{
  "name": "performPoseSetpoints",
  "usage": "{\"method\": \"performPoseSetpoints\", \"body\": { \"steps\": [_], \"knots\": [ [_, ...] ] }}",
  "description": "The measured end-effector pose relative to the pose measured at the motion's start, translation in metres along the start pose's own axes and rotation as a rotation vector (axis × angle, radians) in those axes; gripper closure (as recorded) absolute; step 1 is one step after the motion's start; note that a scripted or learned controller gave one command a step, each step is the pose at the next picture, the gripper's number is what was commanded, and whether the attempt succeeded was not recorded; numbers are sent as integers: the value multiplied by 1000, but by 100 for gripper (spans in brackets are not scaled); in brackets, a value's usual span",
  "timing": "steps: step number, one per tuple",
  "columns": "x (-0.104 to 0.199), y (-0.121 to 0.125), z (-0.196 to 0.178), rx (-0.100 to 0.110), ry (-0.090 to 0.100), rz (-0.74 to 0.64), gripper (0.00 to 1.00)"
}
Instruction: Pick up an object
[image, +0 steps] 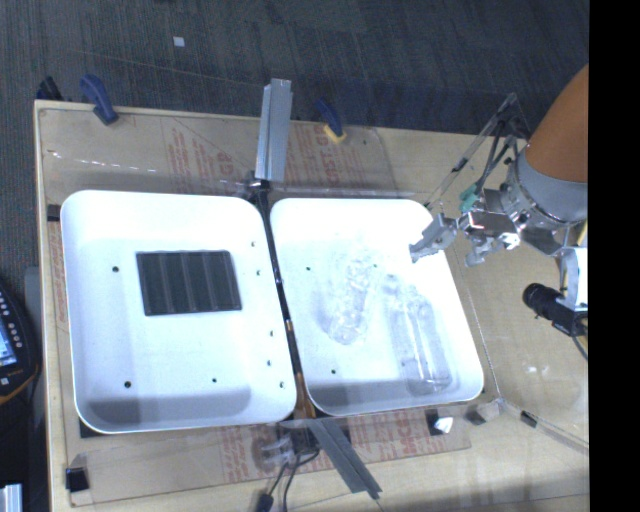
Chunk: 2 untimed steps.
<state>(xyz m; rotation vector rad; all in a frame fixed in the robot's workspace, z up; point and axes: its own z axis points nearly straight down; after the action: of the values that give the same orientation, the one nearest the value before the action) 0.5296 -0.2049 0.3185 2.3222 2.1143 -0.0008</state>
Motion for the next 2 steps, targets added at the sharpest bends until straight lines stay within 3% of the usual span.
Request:
{"method": "performPoseSetpoints", "body": {
  "steps": [1,2],
  "knots": [
    [-3,-2,-7,-1,-1,29,0],
    [-5,-35,-20,4,1,221,0]
  ]
}}
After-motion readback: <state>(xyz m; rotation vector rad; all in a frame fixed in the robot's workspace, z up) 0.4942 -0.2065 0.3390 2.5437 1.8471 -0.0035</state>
